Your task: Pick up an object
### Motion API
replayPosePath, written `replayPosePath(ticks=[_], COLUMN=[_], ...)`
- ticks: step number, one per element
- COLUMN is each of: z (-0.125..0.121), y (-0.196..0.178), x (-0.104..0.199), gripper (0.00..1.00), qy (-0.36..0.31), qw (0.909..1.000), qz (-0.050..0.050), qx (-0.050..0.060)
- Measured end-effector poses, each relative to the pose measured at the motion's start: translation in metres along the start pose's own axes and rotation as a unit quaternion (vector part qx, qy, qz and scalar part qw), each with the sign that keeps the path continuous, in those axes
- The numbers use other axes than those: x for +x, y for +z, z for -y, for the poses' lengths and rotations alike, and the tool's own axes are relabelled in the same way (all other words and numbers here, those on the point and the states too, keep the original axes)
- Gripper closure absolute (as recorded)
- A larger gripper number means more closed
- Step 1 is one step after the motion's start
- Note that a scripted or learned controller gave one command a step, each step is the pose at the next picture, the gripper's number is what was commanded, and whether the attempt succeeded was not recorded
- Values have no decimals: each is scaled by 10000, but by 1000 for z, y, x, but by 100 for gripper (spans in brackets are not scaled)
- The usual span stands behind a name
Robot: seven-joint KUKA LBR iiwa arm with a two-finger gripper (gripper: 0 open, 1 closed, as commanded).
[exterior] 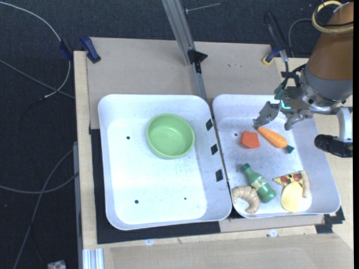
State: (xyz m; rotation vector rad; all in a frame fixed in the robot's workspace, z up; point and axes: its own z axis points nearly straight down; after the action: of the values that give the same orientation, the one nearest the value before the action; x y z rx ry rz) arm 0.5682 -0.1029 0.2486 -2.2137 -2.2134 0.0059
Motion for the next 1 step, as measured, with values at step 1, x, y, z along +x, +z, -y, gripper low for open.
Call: replayPosePath(ticks=[1], z=[-1], y=[-1], x=[0], gripper=[0], qy=[-1], qw=[10000], qz=[1], qx=[-13])
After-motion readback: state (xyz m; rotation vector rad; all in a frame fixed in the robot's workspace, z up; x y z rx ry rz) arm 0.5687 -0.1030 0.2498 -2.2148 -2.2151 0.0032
